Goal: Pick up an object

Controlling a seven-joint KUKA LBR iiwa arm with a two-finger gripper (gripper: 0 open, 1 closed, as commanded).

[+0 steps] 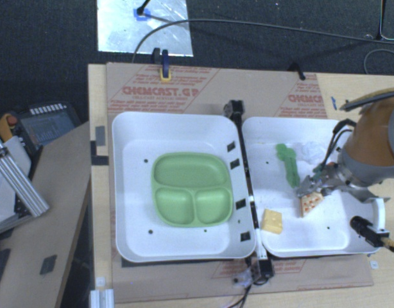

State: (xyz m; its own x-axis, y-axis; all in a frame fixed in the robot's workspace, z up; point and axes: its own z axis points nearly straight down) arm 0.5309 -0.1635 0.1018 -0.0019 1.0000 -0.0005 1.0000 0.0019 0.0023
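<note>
A small tan cracker-like piece [310, 202] lies in the right bin [293, 242], right under the gripper [317, 186]. I cannot tell if it is gripped. A green stick [289, 163] and a yellow block [272, 221] lie near. The left bin [129, 172] holds a green tray [190, 188].

arm [376, 143]: orange band | grey wrist | black cables | metal hand [316, 183]

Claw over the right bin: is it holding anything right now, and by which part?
It cannot be told. The claw sits directly over the top end of the tan, speckled cracker-like piece, but a grip on it is not visible.
</note>
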